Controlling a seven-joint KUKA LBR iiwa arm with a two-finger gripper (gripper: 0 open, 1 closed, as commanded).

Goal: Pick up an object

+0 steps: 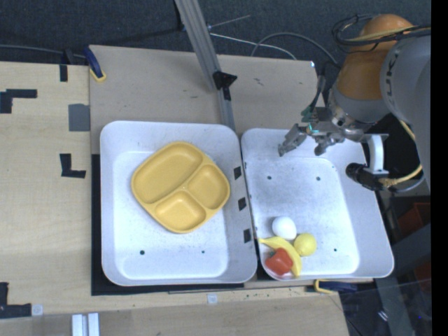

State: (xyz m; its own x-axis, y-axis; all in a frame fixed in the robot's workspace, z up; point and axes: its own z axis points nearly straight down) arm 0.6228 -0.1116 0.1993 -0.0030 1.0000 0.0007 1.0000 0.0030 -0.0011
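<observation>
So down in the near corner of the right white bin there's a little pile: a red rounded toy, a curved yellow banana-shaped piece, a small yellow ball and a white ball, all bunched together. Left bin has a yellow 3-compartment plastic plate. Farther back, the 2-finger gripper hangs over the right bin's far edge, fingers spread apart, nothing between them.

Yellow divided tray in white left bin. White ball, yellow ball, red piece lower frame, speckled white right bin.
</observation>
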